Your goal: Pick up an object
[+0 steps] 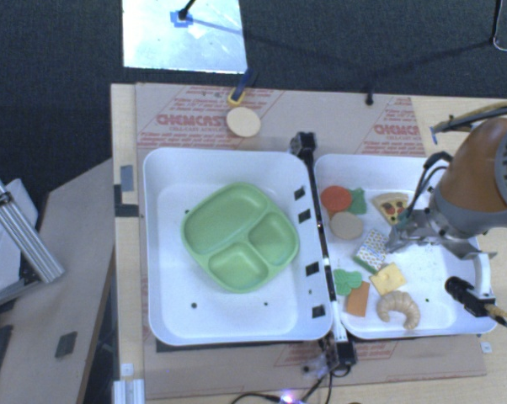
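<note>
Claw (398,236) sits low in the right bin (468,322), tip right at the patterned square piece (372,247), which lies just at its 8 o'clock, touching or nearly so. Can't tell if claw is released or clenched. Yellow cheese block (388,277) at 6 o'clock, croissant (398,306) beyond it. Likely target: the patterned piece.

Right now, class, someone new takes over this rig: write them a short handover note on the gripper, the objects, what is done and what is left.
Gripper: low in the right bin, at the checkered piece; no object seen between its fingers.
Objects: tomato, pizza slice, tan disc, cheese, croissant in the right bin. Green tray sits in the left bin.
Done: arm is over the objects.
Left: grasp one and lift it.
</note>
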{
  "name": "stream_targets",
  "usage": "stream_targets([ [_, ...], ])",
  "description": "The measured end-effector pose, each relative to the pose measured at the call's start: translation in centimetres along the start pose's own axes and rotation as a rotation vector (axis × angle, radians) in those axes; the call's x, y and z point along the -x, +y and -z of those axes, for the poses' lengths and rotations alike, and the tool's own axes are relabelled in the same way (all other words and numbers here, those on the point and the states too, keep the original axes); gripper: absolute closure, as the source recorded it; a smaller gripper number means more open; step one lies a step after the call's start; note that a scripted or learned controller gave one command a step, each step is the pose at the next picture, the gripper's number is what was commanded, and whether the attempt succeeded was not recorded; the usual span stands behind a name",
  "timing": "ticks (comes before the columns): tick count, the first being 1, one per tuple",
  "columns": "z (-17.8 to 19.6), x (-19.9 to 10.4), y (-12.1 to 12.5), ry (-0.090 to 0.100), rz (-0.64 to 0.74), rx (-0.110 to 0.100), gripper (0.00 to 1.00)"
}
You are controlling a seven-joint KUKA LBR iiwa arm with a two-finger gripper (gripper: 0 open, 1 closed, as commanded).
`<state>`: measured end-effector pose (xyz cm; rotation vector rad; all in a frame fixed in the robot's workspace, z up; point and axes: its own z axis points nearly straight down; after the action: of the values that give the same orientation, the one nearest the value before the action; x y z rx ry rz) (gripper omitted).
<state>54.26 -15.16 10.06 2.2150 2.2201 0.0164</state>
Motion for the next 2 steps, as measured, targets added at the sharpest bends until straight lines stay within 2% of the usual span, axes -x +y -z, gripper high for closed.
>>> stream_targets([
  [1,5.4,1.0,-0.2,-0.006,-0.002,-0.005,1.00],
  [2,11.4,0.3,0.6,-0.006,0.003,-0.003,1.00],
])
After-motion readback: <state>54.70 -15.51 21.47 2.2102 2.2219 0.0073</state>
